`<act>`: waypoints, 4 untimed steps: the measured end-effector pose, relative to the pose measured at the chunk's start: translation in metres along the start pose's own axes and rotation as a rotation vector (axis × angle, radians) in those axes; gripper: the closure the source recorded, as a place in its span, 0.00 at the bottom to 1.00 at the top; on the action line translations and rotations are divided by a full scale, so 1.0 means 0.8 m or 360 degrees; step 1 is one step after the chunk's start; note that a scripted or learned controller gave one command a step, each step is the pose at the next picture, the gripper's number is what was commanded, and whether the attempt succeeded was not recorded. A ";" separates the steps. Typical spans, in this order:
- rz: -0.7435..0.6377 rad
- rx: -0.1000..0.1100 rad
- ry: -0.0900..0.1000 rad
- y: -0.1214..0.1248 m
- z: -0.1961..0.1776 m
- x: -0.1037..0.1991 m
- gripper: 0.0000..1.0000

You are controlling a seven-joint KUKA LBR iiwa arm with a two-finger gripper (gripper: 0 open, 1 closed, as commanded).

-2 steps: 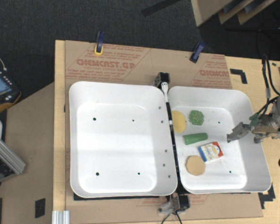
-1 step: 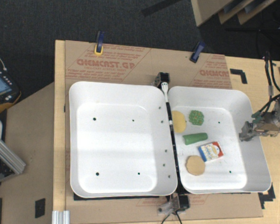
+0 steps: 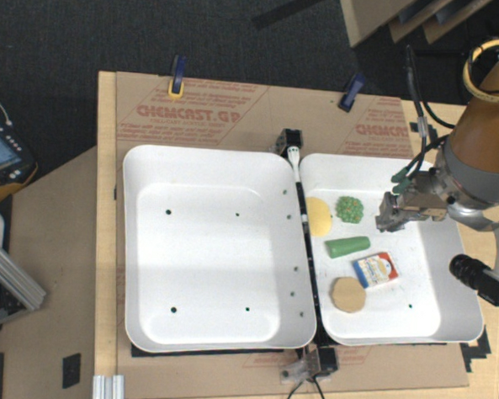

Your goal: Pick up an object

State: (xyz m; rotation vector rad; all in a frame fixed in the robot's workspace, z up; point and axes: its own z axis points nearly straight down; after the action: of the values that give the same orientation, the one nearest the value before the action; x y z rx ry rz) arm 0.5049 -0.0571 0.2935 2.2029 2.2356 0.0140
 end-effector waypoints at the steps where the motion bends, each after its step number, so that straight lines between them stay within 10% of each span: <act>1: 0.0010 0.0009 -0.0004 0.046 0.018 0.085 1.00; 3: 0.0010 0.0000 -0.0001 -0.028 -0.153 0.209 1.00; 4: 0.0018 0.0021 -0.0008 -0.028 -0.122 0.236 1.00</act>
State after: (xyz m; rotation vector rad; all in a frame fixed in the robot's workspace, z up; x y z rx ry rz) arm 0.4788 0.1308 0.3917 2.2201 2.2272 -0.0064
